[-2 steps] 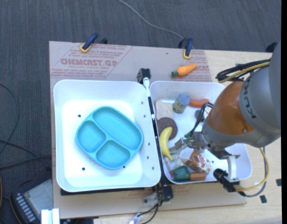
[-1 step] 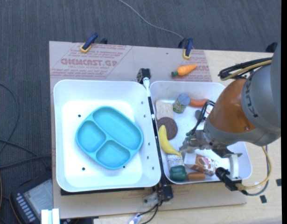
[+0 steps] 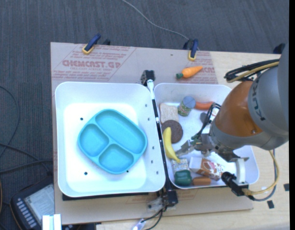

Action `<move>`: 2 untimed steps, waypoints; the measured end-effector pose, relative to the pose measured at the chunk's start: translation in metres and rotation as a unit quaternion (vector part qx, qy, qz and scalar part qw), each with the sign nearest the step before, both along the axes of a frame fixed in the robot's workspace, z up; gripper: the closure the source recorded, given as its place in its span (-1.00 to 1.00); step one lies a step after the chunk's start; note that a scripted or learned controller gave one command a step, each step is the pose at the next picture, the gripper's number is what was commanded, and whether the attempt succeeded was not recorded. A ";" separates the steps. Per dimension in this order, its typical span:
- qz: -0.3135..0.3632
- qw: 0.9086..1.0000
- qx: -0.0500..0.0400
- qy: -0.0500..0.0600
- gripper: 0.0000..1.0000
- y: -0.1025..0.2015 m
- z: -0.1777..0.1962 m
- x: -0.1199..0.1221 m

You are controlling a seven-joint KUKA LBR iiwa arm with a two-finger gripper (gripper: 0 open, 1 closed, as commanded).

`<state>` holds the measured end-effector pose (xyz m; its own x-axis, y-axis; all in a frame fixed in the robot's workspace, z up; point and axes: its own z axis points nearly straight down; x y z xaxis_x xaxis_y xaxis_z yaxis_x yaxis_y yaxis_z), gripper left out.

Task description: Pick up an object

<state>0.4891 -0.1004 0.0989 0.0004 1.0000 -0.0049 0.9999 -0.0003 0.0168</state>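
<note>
The right bin (image 3: 243, 174) holds several small things: a yellow banana (image 3: 168, 144), a brown round disc (image 3: 172, 127), a slice of bread (image 3: 170, 111), a small can (image 3: 187, 106), an orange sausage-like piece (image 3: 204, 106), a green item (image 3: 182, 177) and a red-and-white packet (image 3: 212, 167). My gripper (image 3: 195, 143) hangs low over the middle of this bin, just right of the banana and above the packet. The grey and orange arm hides the bin's right part.
The left bin (image 3: 70, 99) holds a blue divided plate (image 3: 112, 140). A toy carrot (image 3: 190, 72) lies on the bench behind the right bin. Clamps (image 3: 91, 43) sit at the board's far edge. A black bracket (image 3: 148, 76) stands between the bins.
</note>
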 end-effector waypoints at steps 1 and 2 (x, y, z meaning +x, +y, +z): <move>0.000 1.000 0.000 0.000 1.00 0.000 0.009 0.000; 0.000 1.000 0.000 0.000 -1.00 0.000 0.009 0.000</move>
